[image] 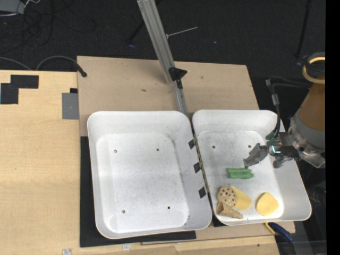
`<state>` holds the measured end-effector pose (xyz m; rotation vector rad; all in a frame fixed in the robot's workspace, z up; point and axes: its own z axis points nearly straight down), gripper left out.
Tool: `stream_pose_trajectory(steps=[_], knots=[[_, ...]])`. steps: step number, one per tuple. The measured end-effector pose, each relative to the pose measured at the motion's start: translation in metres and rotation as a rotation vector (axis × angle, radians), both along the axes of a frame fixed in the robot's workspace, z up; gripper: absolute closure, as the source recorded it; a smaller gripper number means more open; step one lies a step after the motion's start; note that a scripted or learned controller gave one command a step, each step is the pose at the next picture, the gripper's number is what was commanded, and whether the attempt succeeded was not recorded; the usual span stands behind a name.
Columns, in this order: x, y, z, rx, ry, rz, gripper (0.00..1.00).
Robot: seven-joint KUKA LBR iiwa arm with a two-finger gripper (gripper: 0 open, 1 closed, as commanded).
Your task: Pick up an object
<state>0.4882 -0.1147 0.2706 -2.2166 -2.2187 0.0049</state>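
Observation:
In the right bin [212, 122] a small green block [240, 172] lies flat near the middle. Toward the bin's front are a brown dotted cookie-like piece [227, 196], a yellow lump [241, 200] touching it, and a second yellow lump [267, 204] further right. My gripper [268, 158] reaches in from the right and hangs just above and right of the green block. It is open, its fingers spread apart with nothing between them. One fingertip [255, 156] points down toward the green block's right end.
The left bin [98, 122] sits beside the right one, joined by black clips [197, 167] along the shared rim. A slanted metal rail [159, 41] rises behind the bins. The orange-banded arm [313, 105] stands over the bench's right edge.

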Motion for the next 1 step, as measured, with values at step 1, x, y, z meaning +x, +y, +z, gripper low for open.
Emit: stream_pose_trajectory(steps=[1], knots=[[0.0003,-0.0012,0.0016,-0.001,-0.004,-0.005,0.00]])
